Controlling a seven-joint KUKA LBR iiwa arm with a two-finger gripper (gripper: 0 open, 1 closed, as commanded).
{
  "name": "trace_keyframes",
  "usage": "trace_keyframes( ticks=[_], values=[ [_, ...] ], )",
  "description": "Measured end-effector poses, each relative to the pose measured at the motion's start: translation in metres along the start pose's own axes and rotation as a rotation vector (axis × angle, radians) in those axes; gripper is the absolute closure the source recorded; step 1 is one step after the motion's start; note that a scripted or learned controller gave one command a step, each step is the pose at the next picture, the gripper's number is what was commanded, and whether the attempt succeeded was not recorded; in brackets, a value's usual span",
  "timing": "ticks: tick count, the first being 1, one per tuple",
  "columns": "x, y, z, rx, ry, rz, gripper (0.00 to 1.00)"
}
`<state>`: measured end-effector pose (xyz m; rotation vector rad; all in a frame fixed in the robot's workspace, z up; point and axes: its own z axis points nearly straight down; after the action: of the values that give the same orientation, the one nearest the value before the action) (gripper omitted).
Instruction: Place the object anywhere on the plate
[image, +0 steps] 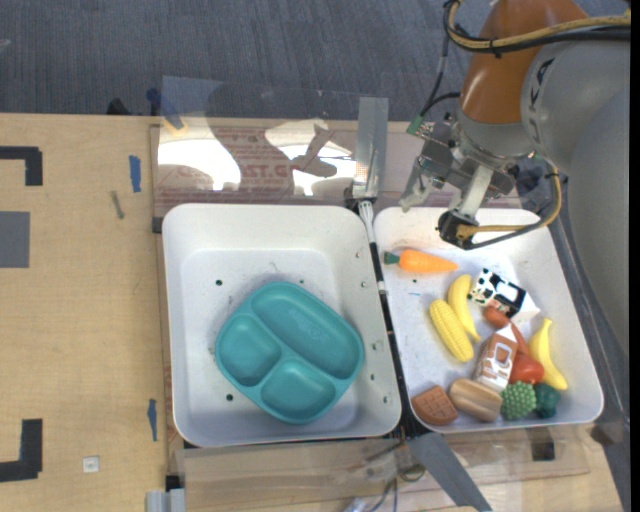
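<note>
Little writing can be read. A strip of cardboard (250, 170) beyond the plate (290, 335) carries red print, but glare washes over it and the letters cannot be made out whole. A small carton (497, 360) to the right of the plate has a printed face, too small to read.

The plate is teal with three compartments and lies flat in the left bin (200, 250), a little towards the near edge. The toy foods lie to the right of the plate in the right bin (565, 265), well apart from it:
- A carrot (425, 263) is the closest to the plate's far corner.
- A cob of corn (450, 330) lies further right of the plate.
- A small banana (460, 293) lies just beside the corn.
- A black-and-white cow (497, 290) comes next.
- Further right again are the carton, a red piece (527, 370), a broccoli floret (518, 400) and a second banana (548, 355).
- A bread roll (475, 398) and a brown waffle-like piece (435, 405) sit touching at the near edge, level with the plate's near rim.

The gripper (435, 190) hangs up and to the right of the plate, over the right bin's far edge just beyond the carrot. Nothing is seen in its grasp, and whether it is wide or narrow cannot be told.

The bench (80, 300) left of the plate is pale wood, marked with black corner brackets (25, 165) and bits of blue tape (134, 172). Beyond it is grey carpet (250, 40) (ribbed, running on a slant).
</note>
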<state>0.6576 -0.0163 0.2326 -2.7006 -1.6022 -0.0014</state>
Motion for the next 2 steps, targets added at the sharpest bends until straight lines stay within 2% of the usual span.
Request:
trace_keyframes(
  ticks=[1,2],
  values=[
    [0.027,-0.003,-0.066,-0.007,0.0,-0.24,1.0],
    [0.031,-0.006,-0.205,-0.013,0.003,-0.351,1.0]
  ],
)
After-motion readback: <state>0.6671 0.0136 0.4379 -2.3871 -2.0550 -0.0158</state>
